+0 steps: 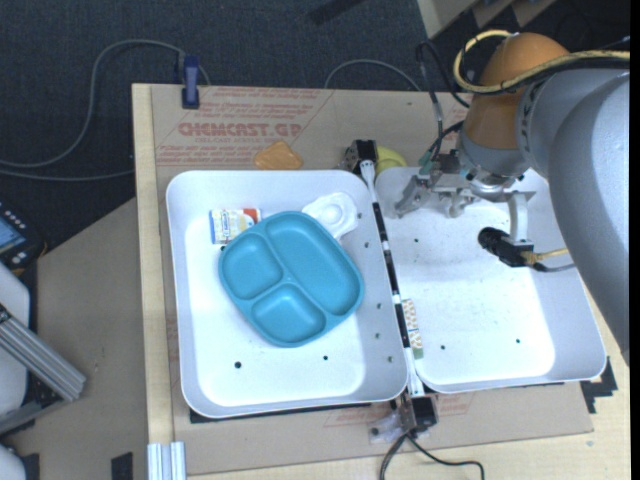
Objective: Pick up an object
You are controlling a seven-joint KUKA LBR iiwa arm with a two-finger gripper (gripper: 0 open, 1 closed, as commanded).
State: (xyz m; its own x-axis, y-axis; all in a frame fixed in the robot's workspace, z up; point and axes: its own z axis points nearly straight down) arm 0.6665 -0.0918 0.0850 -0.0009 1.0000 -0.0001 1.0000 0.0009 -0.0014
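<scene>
We see a blue plate (pixel 290 277) with three compartments lying flat in the left bin (pixel 205 368), toward its middle and back. Tucked under the plate's far left edge is a small carton (pixel 230 222), white with blue and red print, and at the plate's far right edge sits a white cup (pixel 333 212), close to the bin's back right corner. The right bin (pixel 480 348) lies just beside the left one, their rims meeting along a seam with clips. Over the back left part of the right bin hangs the gripper (pixel 437 196), its metal fingers (pixel 409 197) spread apart, with nothing between them; it is well apart from the plate. Above it rises the arm (pixel 570 138), grey with an orange band. Behind the bins, on the brown board (pixel 240 123), we note an orange lump (pixel 277 155) and a yellow object (pixel 388 158) near the seam's far end.
</scene>
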